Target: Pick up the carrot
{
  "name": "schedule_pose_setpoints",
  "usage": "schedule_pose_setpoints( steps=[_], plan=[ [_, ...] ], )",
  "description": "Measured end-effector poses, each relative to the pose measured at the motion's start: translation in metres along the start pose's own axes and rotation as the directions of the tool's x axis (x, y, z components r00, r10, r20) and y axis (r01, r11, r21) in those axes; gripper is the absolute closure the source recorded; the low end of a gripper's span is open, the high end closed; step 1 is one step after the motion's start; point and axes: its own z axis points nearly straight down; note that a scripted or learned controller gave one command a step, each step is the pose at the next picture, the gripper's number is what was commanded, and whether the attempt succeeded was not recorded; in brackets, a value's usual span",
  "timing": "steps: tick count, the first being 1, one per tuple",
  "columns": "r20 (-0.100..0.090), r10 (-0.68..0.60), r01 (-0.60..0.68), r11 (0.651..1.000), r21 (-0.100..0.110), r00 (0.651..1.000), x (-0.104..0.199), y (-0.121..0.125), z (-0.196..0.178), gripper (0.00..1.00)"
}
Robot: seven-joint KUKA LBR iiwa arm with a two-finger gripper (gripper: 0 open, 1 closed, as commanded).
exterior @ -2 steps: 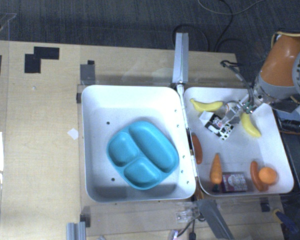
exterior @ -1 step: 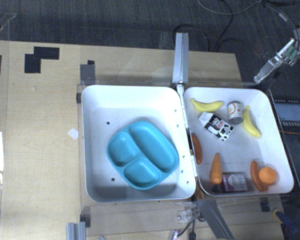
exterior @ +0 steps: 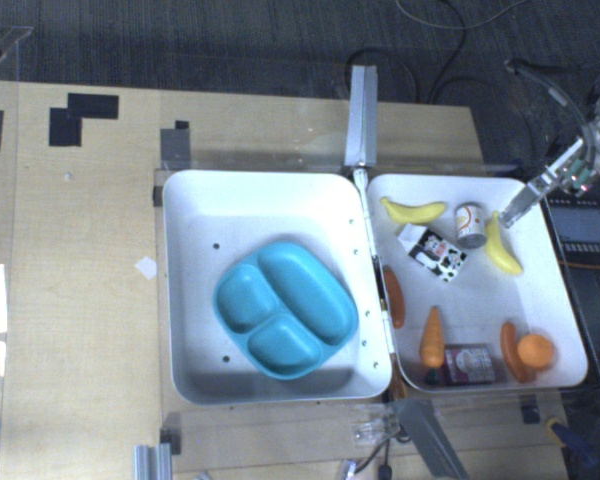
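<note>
You will find the carrot (exterior: 432, 337) in the right bin (exterior: 560, 268). The gripper (exterior: 510, 215) sits beside a banana (exterior: 502, 248); you cannot tell its opening.

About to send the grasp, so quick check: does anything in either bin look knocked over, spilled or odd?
Nothing looks spilled or broken. In the right bin the can and the dark jar lie on their sides. The carrot lies right against that jar. The hand is over by a banana, well away from the carrot.
</note>
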Motion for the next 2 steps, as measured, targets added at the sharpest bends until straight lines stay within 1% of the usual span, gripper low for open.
schedule_pose_setpoints(
  steps=[1,2],
  plan=[
    [0.001,0.066,-0.066,0.998,-0.001,0.998,0.005,0.017,-0.010,0.00],
    [0.004,-0.357,0.357,0.934,-0.002,0.934,0.040,-0.001,-0.065,0.00]
  ],
)
